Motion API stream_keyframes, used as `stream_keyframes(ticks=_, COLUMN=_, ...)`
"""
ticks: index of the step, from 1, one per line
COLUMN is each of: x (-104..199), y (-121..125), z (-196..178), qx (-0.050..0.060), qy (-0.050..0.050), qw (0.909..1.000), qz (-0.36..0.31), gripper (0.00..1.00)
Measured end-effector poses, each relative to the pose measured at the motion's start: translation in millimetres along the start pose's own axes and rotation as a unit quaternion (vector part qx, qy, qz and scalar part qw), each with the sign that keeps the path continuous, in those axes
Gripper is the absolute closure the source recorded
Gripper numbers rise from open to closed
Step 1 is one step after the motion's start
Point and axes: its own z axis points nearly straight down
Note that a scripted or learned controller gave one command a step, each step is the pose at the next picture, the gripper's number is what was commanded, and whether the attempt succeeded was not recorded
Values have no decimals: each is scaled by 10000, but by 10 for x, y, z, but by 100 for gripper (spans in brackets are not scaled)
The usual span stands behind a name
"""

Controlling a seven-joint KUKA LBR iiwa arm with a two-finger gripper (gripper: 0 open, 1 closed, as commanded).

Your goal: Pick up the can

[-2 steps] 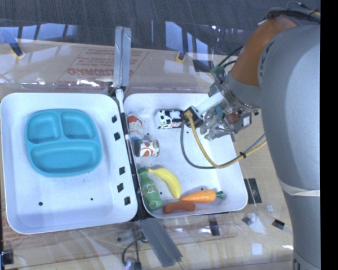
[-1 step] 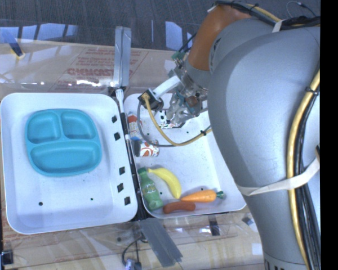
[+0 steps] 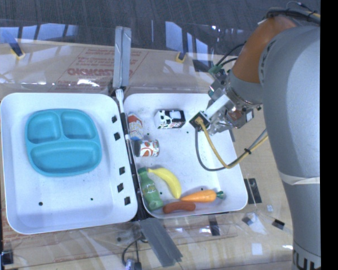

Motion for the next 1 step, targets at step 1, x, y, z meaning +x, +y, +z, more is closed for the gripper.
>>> stream_keyframes(ticks=1, x=497, y=-410, z=1110, qx=3, qy=-9, qw=9997, qz=263, gripper=0)
